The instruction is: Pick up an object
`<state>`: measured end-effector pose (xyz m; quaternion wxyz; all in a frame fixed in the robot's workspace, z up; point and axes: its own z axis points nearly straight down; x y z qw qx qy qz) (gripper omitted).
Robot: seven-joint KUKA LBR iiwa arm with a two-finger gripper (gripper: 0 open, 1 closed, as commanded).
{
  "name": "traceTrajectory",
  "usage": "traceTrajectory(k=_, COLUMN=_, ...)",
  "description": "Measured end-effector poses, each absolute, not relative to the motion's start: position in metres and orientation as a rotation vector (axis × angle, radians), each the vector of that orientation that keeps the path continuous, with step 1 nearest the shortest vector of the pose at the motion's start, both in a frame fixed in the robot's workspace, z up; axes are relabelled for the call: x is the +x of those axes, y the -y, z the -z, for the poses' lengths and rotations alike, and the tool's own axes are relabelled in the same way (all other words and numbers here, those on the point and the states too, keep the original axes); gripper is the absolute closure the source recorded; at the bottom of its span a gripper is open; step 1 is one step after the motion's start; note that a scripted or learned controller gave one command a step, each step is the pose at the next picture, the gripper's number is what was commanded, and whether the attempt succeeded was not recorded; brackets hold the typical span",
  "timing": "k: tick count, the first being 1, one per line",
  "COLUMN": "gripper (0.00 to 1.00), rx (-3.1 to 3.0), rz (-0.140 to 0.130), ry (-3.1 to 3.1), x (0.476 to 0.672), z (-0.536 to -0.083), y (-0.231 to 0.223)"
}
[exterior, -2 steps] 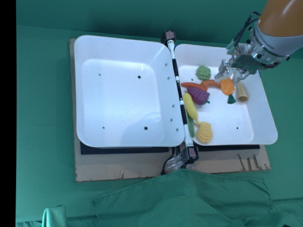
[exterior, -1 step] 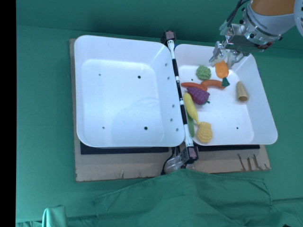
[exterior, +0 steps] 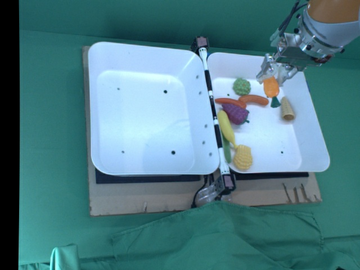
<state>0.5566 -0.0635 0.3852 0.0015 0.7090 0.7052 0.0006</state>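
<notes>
Above right bin's (exterior: 315, 151) far edge, end effector (exterior: 272, 79) apparently gripping carrot (exterior: 271, 87)

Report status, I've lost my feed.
Gripper shut on carrot, lifted over right bin. Other toys below, none blocking.

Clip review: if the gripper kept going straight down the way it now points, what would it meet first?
Most likely the orange carrot, which sits directly under the gripper in the right bin. Depth is unclear from this slanted view, so the two may already be touching.
</notes>
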Motion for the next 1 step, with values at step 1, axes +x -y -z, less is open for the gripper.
traceTrajectory(k=1, gripper=1.00, rx=2.237, rz=0.008, ry=-2.212, x=0.4975, z=-0.3096, y=0.1060)
